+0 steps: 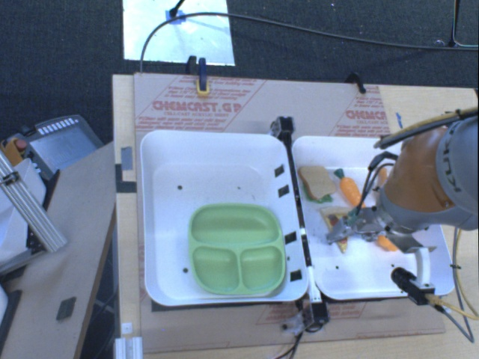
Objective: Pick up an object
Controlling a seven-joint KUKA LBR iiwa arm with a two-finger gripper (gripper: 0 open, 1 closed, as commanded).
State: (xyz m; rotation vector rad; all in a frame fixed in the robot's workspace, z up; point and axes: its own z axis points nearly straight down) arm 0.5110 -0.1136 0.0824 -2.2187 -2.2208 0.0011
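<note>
From the camera view above the bench, the claw [338, 234] sits low in the right bin [359, 284], just right of the divider between the bins; whether it is spread or pinching anything I cannot tell. Right of that divider lie a sandwich piece [317, 182], an orange carrot [349, 190] and a small wedge [334, 216] touching the claw. This looks like the grasp step; next calls for closing firmly, then lifting straight up.
</note>
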